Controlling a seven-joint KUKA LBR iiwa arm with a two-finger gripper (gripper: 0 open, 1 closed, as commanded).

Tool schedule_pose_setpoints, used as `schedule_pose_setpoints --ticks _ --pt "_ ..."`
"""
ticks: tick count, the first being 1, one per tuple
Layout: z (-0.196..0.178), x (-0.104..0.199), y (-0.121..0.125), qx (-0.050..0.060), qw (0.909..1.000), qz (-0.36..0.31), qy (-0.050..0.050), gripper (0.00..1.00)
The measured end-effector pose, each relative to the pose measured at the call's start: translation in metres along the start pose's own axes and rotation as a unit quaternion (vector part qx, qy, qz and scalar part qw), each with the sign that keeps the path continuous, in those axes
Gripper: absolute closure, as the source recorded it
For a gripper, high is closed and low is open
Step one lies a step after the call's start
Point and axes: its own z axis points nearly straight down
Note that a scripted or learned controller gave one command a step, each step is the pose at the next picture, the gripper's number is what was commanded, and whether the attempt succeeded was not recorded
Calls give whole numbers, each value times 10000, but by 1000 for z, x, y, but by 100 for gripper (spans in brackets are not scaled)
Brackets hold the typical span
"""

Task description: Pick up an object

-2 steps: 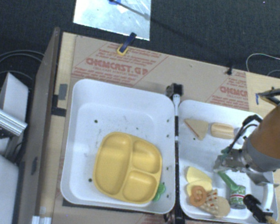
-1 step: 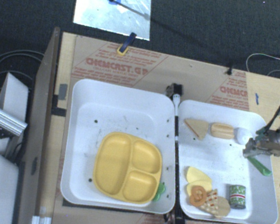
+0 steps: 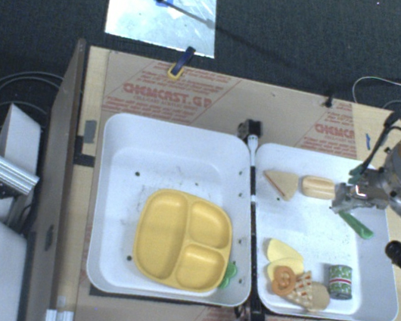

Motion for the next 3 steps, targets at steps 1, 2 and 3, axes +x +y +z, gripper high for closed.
schedule_pose_setpoints --ticks 1,2,3 --pt "16 65 20 12 10000 -11 9 100" --pt "-26 80 6 -2 10000 8 2 100" --pt "-16 -10 12 8 10000 76 -27 100"
